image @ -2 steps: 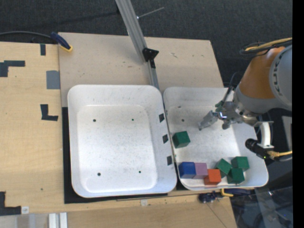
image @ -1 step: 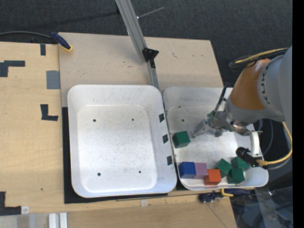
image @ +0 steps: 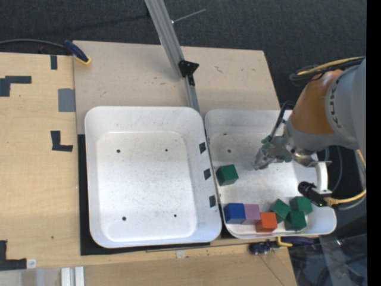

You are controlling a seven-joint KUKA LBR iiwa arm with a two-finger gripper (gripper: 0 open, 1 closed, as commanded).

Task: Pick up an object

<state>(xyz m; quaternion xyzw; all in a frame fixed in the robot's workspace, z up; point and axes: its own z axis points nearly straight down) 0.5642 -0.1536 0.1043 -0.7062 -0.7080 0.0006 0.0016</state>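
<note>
Now the gripper (image: pixel 262 161) hangs low over the right bin (image: pixel 238 127) — no block between its fingers.
Whether they are spread or closed seems impossible to tell. A lone green cube (image: pixel 227 174) lies just beside it, bin-centre side — easiest pick: centre over it, then descend straight.

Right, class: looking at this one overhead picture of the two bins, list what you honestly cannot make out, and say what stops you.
- gripper: too small and blurred in the camera view to tell its state.
- right bin: its far right side is covered by the arm.
- green blocks: they crowd together at the bin's near corner, so their count is uncertain.
- purple block: partly covered by the orange block.
</note>
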